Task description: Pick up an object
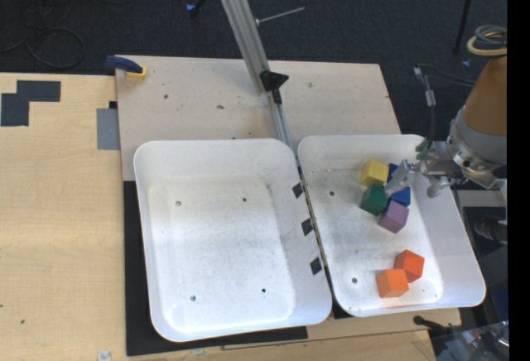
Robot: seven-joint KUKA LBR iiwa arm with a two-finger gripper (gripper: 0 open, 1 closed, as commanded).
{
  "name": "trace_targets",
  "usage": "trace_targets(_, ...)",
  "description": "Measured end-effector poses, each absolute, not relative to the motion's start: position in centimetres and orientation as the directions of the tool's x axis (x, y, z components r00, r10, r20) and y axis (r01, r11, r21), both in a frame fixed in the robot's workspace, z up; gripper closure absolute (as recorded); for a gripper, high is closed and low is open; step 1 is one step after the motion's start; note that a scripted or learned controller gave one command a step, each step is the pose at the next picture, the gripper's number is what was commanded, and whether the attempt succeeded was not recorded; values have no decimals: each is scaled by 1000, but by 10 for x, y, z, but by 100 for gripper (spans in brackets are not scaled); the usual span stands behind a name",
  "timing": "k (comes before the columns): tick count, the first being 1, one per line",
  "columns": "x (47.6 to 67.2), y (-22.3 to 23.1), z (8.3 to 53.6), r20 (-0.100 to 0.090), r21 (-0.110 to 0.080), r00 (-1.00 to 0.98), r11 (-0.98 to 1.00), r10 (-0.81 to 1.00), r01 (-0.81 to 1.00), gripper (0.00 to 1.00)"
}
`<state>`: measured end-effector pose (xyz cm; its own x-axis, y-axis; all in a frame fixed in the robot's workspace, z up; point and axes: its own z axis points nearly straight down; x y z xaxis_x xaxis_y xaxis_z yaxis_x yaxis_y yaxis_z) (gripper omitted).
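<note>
The right bin (pixel 447 260) holds several small blocks. A yellow block (pixel 373 172), a green block (pixel 373 200), a blue block (pixel 401 195) and a purple block (pixel 393 216) cluster in its upper middle. A red block (pixel 410 263) and an orange block (pixel 392 281) lie near its front edge. My gripper (pixel 403 176) reaches in from the right, low over the cluster, just above the blue block and to the right of the yellow one. Nothing shows as lifted.
The left bin (pixel 166 185) lies beside the right one, with black clips (pixel 305 225) along the seam. A slanted aluminium rail (pixel 244 24) rises behind the bins. A blue clamp (pixel 126 65) sits at the bench's back left corner.
</note>
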<state>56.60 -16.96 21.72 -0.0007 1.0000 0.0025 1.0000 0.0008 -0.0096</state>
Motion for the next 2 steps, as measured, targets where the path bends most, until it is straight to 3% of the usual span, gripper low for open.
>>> trace_targets(2,555,-167,123,-5,4,1,-1,1000,1000,0)
